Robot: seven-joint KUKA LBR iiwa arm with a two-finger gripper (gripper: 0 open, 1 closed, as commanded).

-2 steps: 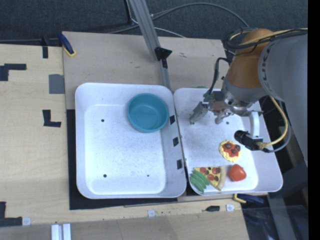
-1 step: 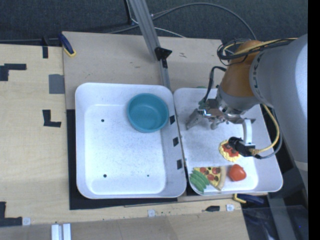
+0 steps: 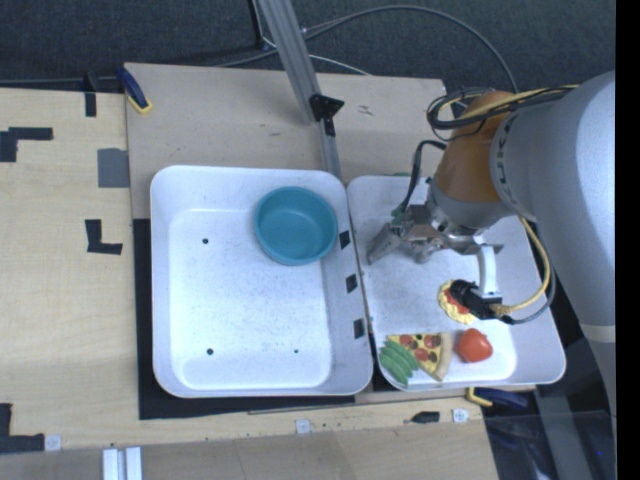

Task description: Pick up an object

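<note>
blue bowl (image 3: 295, 225) in left bin (image 3: 190, 298), toy food (image 3: 420, 354) in right bin (image 3: 535, 353)

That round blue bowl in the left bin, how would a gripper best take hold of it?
Probably by the rim. The round blue bowl sits upright and open-side up near the back of the left white bin, so its wall is too wide to span. Coming straight down from above, one finger inside and one outside, on the rim edge away from the bin's wall, looks most workable.

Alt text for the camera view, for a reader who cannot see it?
The grey arm's claw hovers over the right white bin, which holds a pizza slice toy, red tomato toy and yellow-red toy. The left white bin holds a round blue bowl.
</note>
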